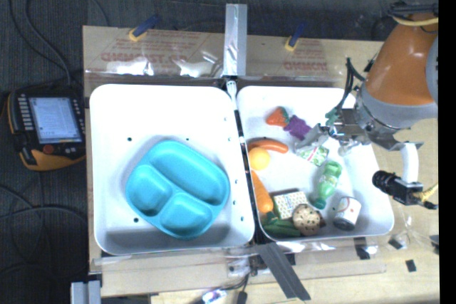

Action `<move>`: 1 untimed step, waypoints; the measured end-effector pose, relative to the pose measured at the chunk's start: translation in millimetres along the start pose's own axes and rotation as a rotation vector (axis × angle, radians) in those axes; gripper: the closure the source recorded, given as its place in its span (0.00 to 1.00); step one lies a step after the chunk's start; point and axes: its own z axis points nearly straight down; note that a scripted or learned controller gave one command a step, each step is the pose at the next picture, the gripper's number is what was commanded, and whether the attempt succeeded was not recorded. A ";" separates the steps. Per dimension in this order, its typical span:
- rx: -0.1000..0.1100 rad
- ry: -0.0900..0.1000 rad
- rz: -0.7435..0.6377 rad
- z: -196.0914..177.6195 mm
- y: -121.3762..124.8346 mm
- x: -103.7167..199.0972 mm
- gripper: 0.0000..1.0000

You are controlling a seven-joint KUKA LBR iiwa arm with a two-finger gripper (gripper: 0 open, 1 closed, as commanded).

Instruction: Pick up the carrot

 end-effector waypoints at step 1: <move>0.001 -0.001 0.008 52.6 34.1 86.0 0.00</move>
